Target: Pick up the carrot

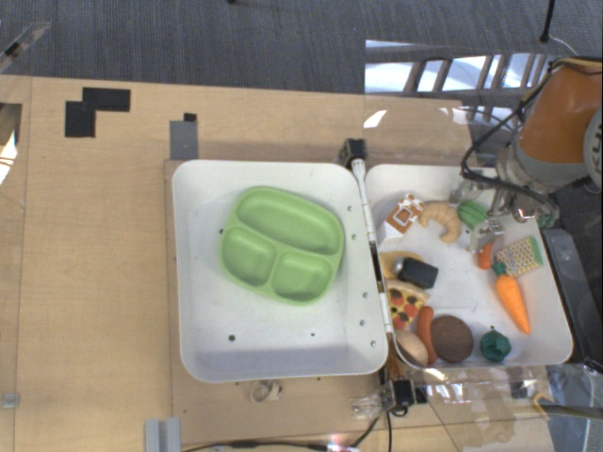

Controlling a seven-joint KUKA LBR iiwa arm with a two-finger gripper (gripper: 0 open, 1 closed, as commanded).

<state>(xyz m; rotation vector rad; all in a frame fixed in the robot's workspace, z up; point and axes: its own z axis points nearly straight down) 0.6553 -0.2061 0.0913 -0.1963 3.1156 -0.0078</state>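
A pale wooden bench [85, 281] spans the view, with a black stepped mark [94, 109] near its upper left. The left shallow white bin [203, 347] holds a light green plastic plate with three compartments [281, 243], set slightly askew near the bin's middle.

Just past the rim where the two bins meet, the right shallow white bin [556, 347] is crowded. Along its left side, from top to bottom, lie a small brown-and-white house-shaped biscuit piece [403, 213], a black rectangular block [417, 273] resting on a yellow piece, a toy pizza slice [405, 301], a reddish-brown sausage [426, 328] and a pale rounded object [410, 348] at the near rim. A tan toy croissant [441, 219] sits beside the biscuit piece, and a dark brown round lump [452, 337] touches the sausage. A dark green broccoli-like toy [495, 345] stands near the lump.

The orange tapered toy carrot [512, 301] lies flat on the bin floor in the right half, its point aimed toward the near right corner. Its blunt end is just beside a tan-and-green checkered piece [520, 252] and a small red-orange piece [485, 254].

The two-finger gripper [495, 205] hangs over the far right part of this bin, beside a green toy [471, 213], apart from the carrot. Whether the claw is open or closed cannot be told, and the carrot is not in it.
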